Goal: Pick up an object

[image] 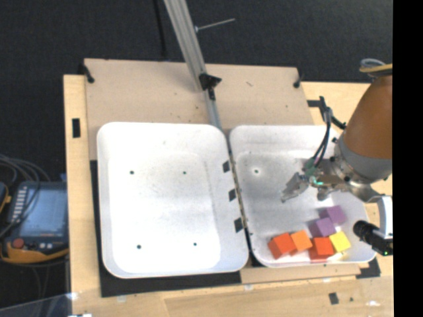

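The arm (370, 127), grey with an orange band, is reaching in from the right over the right bin (264, 150). Its hand (299, 185) is hanging above the middle of that bin, its fingers pointing down and to the left. How far the fingers are spread cannot be told, as they are small and blurred here; nothing is showing between them.

The blocks are lying clustered in the near right corner of the right bin, well apart from the hand. Two orange blocks (291, 243) are sitting side by side, with a red-orange block (322, 247) just to their right, touching a yellow block (340, 242). Two purple blocks (328, 220) are sitting just behind those, nearest the arm.

The left bin (165, 197) is sitting beside the right one on the desk (76, 177)
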You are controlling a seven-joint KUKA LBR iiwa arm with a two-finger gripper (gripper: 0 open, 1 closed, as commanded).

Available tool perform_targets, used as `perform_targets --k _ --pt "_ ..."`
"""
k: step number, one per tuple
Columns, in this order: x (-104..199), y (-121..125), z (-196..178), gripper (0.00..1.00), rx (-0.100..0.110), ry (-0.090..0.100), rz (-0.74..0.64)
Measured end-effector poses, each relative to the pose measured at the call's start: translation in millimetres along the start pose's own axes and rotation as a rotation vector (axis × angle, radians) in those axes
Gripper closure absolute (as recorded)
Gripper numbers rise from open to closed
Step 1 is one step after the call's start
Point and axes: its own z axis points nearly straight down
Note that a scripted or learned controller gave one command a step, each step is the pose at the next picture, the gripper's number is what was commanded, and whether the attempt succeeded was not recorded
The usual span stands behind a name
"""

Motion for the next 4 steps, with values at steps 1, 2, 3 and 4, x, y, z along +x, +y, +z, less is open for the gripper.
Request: perform_targets --k 1,2,3,4 --pt "4.9 5.3 46.1 0.00 0.006 0.000 0.001" --pt "8.9 -3.0 93.5 0.00 0.008 0.000 -0.001" --pt "8.1 -3.7 144.3 0.00 0.005 0.000 -0.001" --pt "7.1 -1.5 132.7 1.00 -0.003 -0.001 0.007"
